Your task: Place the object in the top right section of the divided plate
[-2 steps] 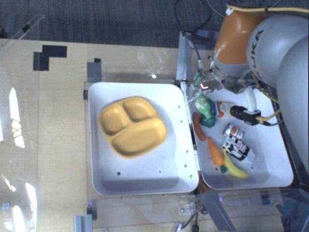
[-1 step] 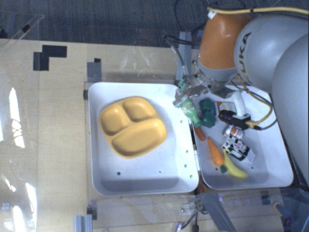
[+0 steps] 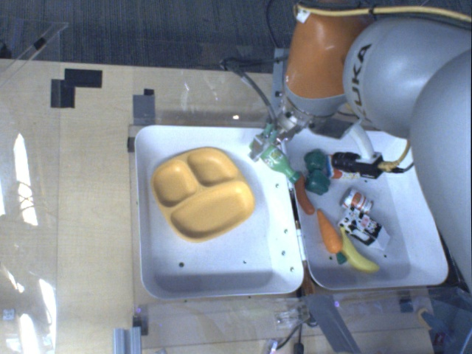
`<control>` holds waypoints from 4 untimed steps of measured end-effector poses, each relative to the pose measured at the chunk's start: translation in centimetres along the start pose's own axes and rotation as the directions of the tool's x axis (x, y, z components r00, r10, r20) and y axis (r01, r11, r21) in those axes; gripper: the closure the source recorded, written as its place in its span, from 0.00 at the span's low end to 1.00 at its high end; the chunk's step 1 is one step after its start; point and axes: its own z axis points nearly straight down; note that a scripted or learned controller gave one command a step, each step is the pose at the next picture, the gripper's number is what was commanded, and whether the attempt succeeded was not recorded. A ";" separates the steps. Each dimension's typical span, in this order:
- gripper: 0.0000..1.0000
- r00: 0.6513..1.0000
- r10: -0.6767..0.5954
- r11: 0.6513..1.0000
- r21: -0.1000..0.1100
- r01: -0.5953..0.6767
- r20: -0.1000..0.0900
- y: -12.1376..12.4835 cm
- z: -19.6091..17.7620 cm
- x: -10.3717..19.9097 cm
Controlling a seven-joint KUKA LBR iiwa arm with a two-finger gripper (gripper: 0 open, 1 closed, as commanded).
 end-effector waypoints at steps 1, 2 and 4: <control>1.00 0.975 0.223 0.975 0.000 -0.223 0.001 -0.6 -5.0 -0.3; 1.00 0.994 0.114 0.994 0.001 -0.114 0.002 -3.6 -3.0 -8.9; 1.00 1.000 -0.017 1.000 0.002 0.017 0.000 -11.0 1.1 -7.0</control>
